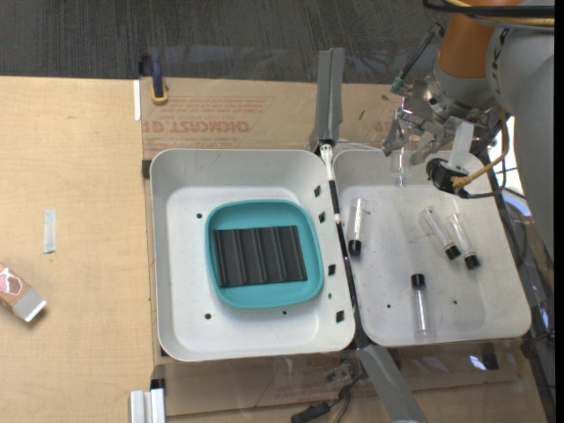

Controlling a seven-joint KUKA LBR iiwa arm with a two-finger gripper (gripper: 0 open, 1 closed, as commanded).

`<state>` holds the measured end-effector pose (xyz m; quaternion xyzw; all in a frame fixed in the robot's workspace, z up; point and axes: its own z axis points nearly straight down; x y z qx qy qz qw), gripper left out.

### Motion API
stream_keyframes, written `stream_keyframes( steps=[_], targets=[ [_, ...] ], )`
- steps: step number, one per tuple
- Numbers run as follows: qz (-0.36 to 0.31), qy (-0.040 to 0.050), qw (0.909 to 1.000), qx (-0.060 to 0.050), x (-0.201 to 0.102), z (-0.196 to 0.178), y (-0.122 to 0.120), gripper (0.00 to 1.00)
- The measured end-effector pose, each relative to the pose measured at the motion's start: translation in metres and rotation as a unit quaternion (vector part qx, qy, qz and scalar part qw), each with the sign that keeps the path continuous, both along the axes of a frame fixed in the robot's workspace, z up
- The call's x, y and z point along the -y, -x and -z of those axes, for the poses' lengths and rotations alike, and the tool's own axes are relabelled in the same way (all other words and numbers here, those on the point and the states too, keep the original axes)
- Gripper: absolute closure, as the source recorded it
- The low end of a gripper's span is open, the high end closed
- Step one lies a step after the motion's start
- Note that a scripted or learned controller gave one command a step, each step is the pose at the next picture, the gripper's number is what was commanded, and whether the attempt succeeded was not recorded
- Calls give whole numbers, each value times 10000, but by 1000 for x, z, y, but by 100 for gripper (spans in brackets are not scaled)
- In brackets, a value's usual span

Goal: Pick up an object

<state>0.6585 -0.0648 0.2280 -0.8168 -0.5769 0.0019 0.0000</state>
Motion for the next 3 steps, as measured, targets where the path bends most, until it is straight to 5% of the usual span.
stream_keyframes(
  steps=[2,3],
  targets=[
    [-27,25,10000,-29,0,-16,0,100],
    [657,-2,9978,-9,6,-2,0,100]
  ],
)
